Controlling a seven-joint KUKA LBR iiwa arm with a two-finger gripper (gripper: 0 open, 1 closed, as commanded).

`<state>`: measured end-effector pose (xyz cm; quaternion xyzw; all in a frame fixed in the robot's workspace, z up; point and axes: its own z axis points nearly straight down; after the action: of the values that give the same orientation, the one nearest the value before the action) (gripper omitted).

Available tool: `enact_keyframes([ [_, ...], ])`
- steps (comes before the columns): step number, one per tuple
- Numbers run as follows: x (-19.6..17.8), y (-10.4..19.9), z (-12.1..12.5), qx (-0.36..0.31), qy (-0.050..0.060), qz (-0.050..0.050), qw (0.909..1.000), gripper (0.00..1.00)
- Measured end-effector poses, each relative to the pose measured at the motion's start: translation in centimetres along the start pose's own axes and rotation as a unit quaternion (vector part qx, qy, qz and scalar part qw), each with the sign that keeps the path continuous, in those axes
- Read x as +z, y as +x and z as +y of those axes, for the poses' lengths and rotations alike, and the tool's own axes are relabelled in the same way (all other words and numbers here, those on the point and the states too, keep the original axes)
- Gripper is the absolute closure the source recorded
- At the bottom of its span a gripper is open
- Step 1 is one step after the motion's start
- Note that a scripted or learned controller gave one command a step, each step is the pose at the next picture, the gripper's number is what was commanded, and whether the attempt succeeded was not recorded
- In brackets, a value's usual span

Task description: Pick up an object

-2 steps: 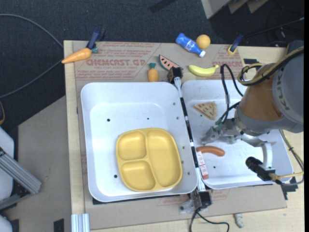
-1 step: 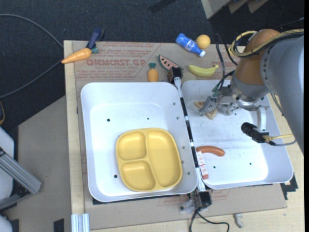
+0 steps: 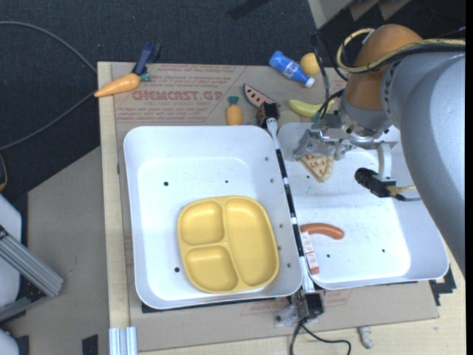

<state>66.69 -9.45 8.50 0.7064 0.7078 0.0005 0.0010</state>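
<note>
My gripper (image 3: 319, 146) is low over the far left part of the right bin (image 3: 384, 261), hanging from the grey arm with its orange band. Directly below its tip lies a tan waffle-like wedge (image 3: 320, 169), touching or nearly touching the gripper; I cannot tell whether it is gripped. A red-orange sausage (image 3: 322, 231) lies on the bin floor nearer the front, well apart from the gripper.
The left bin (image 3: 148, 168) holds a yellow divided plate (image 3: 226, 242). On the board behind the bins lie a carrot (image 3: 118, 86), a small orange toy (image 3: 234, 113), a watermelon slice (image 3: 256, 95), a banana (image 3: 305, 108), a blue bottle (image 3: 290, 67) and a yellow ball (image 3: 310, 64).
</note>
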Motion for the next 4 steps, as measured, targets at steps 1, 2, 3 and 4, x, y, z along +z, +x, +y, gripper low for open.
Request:
enact_keyframes([
  [1,-1.1,-0.1,0.0,0.0,-0.001,-0.001,1.0,1.0],
  [2,-10.1,4.8,-9.4,0.0,0.001,0.001,1.0,1.0],
  [3,-10.0,4.8,-9.5,0.001,0.002,0.001,1.0,0.0],
  [4,-2.2,0.1,-17.2,0.003,0.003,0.0,1.0,0.0],
])
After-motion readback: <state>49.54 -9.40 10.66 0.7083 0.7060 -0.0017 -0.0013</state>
